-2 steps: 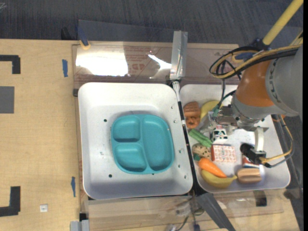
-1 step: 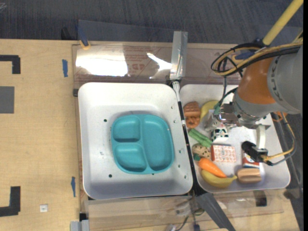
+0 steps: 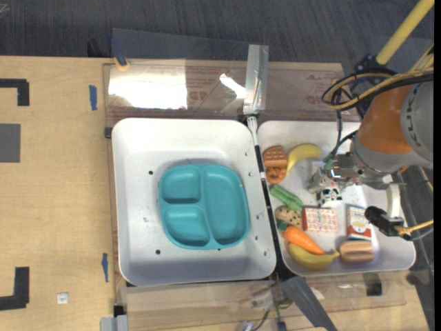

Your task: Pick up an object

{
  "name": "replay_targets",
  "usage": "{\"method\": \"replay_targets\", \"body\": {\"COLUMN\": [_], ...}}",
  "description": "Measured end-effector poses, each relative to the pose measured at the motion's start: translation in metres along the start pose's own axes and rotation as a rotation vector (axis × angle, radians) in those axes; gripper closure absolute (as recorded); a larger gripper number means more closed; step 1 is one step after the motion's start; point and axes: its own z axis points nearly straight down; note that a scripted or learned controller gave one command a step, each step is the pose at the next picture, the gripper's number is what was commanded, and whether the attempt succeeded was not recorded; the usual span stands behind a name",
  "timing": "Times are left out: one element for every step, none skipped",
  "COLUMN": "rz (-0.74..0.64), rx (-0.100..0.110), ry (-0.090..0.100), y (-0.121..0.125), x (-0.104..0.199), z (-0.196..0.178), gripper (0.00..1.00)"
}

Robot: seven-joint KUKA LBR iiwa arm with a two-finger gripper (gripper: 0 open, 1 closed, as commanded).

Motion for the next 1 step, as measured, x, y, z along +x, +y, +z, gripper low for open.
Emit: {"method": "replay_targets", "body": {"rz": [0.087], "rx": [-0.002], "ry": [0.006], "y": [0.0326], "x": [0.0982], "z": [-0.1007], "gripper": [1.00]}}
